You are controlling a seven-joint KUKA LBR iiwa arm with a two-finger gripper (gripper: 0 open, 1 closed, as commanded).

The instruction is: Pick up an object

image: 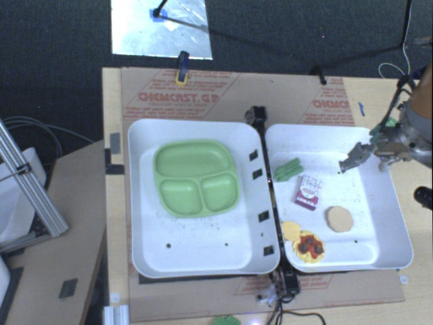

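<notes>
Objects for picking lie in the right bin (385, 202): a green pickle-like piece (287, 169) near the bin's upper left, a small purple-and-white carton (308, 192) just below and right of it, a round tan cookie (339, 219) further right, and at the lower left a yellow piece (290, 231) touching a pizza slice (310, 246) with red topping. All rest on the bin floor; none is lifted.

Gripper (353, 158) hangs over the upper right part of the same bin, above and to the right of the carton and apart from every item. Nothing is seen between its fingers. Whether it is spread or pressed together cannot be told from this angle. The grey arm (413, 137) enters from the right edge.

Left bin (142, 202) holds a green three-compartment tray (197, 177), lying flat toward the upper middle. Both bins sit side by side on a cardboard sheet (203, 97) with red lettering, on the bench. A yellow-and-blue clamp (182, 70) stands at the sheet's upper edge.
</notes>
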